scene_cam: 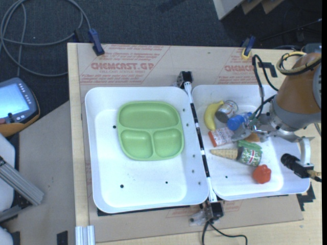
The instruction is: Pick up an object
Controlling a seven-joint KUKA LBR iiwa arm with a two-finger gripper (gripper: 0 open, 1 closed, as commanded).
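Jaws: can't tell whether they're open or closed, the wrist and the clutter hide them. The gripper [254, 128] is low in the right bin [291, 188], at the middle of the pile.

Likeliest target, my read: the blue piece [236, 122] just left of the gripper, or the green can [249, 153] just below it. The can lies on its side, touching the wide end of the toy ice-cream cone [224, 153]. Nothing is visibly gripped.

Doing the step well (judgement only):
- Pile is tight. The banana [211, 115], a grey-and-clear item [226, 109] and a red-and-white packet [220, 136] sit close around the blue piece, so closing there risks pinching two things or nudging one away.
- The can is round and could roll; close across its body, not its ends.
- The red fruit-like toy [262, 174] sits apart near the front wall, the cleanest pick if the program retargets.
- Lift straight up and check something is actually held before swinging out.

Further out: the left bin [102, 188] holds a green divided plate [150, 130], flat and poor for a pinch.

Writing: the board [153, 60] under the bins carries red print, "CHEMCAST GP", repeated and partly covered at right. The can's label has red and white marks, too small to read. Same for the packet.
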